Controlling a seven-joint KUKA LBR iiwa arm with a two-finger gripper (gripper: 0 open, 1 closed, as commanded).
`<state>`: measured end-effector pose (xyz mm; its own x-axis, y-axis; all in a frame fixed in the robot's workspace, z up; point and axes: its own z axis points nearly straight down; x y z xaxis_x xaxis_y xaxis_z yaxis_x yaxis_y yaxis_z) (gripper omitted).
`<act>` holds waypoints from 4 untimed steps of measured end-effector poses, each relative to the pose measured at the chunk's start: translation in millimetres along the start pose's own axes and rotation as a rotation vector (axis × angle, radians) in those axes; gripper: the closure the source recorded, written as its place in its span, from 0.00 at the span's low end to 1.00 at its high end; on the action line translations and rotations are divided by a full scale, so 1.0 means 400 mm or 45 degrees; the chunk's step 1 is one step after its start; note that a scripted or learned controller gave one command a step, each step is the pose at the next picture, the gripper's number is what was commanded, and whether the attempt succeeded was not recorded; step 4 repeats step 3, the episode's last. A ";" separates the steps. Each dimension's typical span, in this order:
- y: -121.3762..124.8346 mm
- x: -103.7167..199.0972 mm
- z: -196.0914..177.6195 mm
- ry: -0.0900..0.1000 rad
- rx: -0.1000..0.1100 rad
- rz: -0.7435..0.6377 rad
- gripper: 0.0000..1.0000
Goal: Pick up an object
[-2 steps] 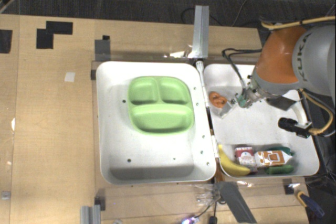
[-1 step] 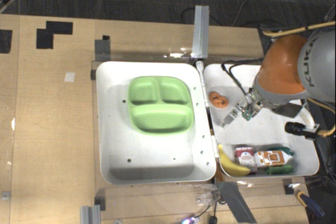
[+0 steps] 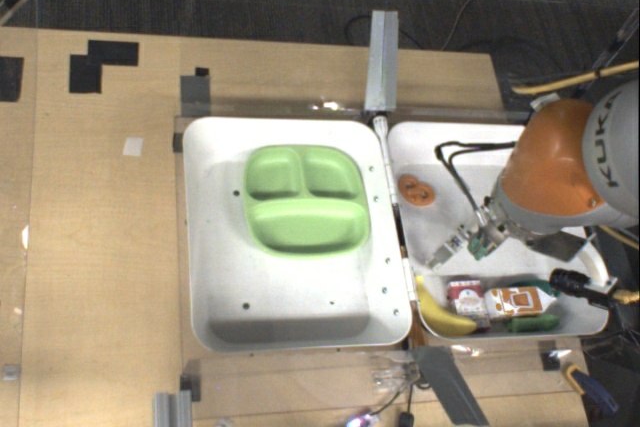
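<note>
the tool [image 3: 462,245] hangs low inside the right bin [image 3: 430,140], at about 4 o'clock of the whole view, under the grey arm [image 3: 610,155] and its orange band [image 3: 550,165] which come in from 3 o'clock. the tool is small and partly covered by the wrist, so i cannot tell how it is set, and nothing can be seen clamped in it. its tip points toward 8 o'clock, over a bare part of the bin floor.

near the tool, at its 11 o'clock, a small orange object [image 3: 417,190] lies flat on the bin floor, close to the wall that divides the two bins. at the 6 o'clock side of the tool, along the near wall of the right bin, several things lie in a row: a yellow banana [image 3: 440,315] at the bin's 7 o'clock corner, then a small red and white packet [image 3: 466,298] touching it, then an orange and white box [image 3: 515,300], with a green item [image 3: 530,322] just below that box. a black cable [image 3: 470,155] makes a loop over the far part of this bin.

the left bin [image 3: 210,245] holds a green divided plate [image 3: 303,197], which lies flat a little toward 12 o'clock from the middle of the bin. both bins sit side by side on the wooden table [image 3: 90,245].
</note>
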<state>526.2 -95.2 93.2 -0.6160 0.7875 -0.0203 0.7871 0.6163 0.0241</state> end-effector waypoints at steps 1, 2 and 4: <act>0.103 -0.064 0.008 0.013 0.014 -0.064 0.00; 0.310 -0.174 -0.216 0.019 0.026 0.171 0.00; 0.325 -0.182 -0.215 0.018 0.028 0.302 0.00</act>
